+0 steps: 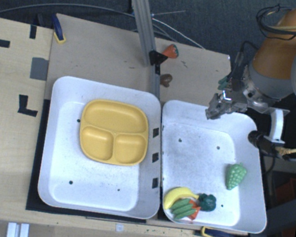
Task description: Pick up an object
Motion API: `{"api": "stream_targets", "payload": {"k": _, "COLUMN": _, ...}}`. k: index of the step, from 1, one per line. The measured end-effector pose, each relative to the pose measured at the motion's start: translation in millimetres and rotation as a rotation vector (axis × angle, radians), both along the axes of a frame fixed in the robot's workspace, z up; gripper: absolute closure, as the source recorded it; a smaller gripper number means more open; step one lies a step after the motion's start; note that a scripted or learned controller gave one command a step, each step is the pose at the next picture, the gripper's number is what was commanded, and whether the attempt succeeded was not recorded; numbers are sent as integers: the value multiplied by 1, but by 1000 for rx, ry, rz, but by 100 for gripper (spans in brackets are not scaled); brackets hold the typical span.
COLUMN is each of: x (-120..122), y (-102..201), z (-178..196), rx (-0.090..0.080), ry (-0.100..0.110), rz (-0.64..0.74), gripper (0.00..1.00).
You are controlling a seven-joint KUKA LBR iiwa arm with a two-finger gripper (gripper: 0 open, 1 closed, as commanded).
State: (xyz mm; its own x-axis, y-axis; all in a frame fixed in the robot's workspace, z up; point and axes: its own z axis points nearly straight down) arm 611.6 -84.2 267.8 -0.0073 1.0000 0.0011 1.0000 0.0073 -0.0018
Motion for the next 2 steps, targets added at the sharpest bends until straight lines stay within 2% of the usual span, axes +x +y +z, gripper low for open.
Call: {"api": "stream_targets", "payload": {"k": 2, "x": 6, "y": 91, "z": -24, "rx": -1, "ry": 2, "rz": -1, "gripper": 100}}
